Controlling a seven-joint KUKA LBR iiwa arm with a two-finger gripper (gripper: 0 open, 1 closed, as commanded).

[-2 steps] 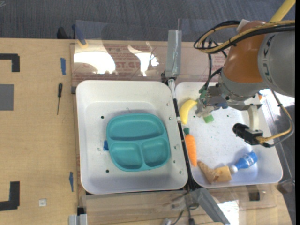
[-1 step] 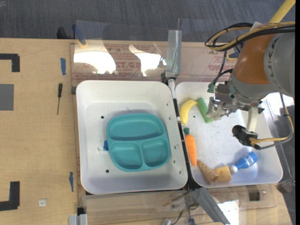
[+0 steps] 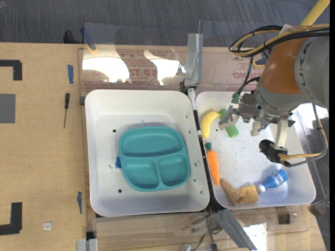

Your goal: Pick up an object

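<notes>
My gripper (image 3: 241,124) hangs over the back of the right bin (image 3: 301,192), its two fingers spread open with nothing between them. A small green block (image 3: 232,130) lies on the bin floor just below the left fingertip (image 3: 226,120). A yellow banana (image 3: 209,122) rests to the left of it, against the bin's left wall. Further forward an orange carrot (image 3: 213,166) lies along that same wall. A tan chunk (image 3: 240,193) and a blue bottle (image 3: 274,181) sit near the front edge.
The left bin (image 3: 99,119) holds a teal divided plate (image 3: 154,157). A black cable end (image 3: 272,150) dangles from the wrist over the right bin. A clear panel and a metal post (image 3: 193,61) stand behind the bins.
</notes>
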